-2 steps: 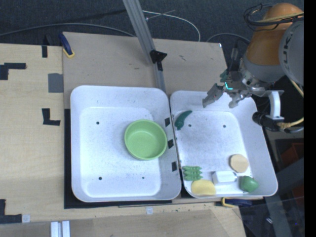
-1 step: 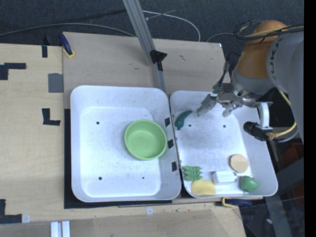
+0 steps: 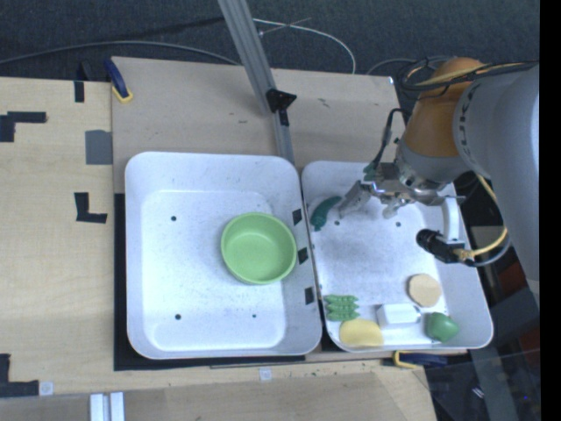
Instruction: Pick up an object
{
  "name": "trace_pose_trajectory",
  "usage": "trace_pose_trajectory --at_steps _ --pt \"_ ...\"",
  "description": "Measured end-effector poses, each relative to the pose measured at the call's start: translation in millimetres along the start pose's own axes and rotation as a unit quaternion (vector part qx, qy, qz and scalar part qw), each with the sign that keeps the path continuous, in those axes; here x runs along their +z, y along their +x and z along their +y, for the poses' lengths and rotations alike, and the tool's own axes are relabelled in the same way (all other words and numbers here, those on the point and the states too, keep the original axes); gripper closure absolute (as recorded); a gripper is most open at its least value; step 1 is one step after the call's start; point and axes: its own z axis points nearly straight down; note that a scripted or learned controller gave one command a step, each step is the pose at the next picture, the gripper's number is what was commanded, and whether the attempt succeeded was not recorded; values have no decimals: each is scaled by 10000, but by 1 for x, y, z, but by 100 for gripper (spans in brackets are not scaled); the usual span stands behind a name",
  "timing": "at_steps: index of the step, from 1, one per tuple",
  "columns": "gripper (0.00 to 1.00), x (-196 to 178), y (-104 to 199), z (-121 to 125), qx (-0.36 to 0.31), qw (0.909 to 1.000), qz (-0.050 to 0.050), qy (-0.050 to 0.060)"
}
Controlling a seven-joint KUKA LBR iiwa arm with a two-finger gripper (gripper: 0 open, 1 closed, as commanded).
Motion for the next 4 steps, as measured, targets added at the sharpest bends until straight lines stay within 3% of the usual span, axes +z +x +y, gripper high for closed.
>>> trace_pose_trajectory --at_steps 1,2,4 --pt "0 40 1 0 -2 10000 -6 -15" --pt "100 28 2 0 -5 10000 2 -18" --pt "100 -80 -4 9 2 10000 -2 -50"
